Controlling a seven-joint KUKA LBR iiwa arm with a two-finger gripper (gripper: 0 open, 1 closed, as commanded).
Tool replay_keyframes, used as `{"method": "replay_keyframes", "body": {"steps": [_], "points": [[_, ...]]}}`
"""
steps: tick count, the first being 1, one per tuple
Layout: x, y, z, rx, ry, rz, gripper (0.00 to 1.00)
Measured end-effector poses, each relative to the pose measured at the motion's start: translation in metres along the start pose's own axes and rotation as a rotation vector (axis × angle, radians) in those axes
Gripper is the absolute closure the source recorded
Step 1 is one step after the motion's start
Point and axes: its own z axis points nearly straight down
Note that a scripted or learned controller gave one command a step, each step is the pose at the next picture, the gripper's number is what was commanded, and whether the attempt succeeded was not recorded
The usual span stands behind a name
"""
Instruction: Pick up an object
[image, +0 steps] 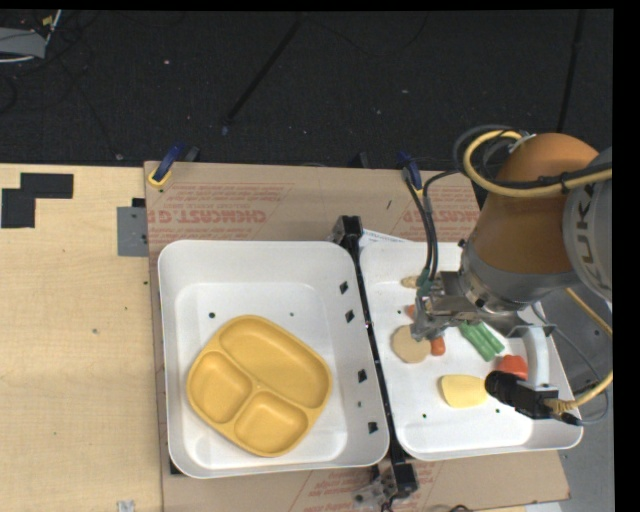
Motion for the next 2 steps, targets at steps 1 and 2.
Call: {"method": "replay_keyframes", "body": {"steps": [1,2], "points": [[0.042,-0.003,0.001,-0.001,-0.001,0.0,1.0],[0.102,-0.001,0.012,0.0,0.0,-0.001,1.0]]}}
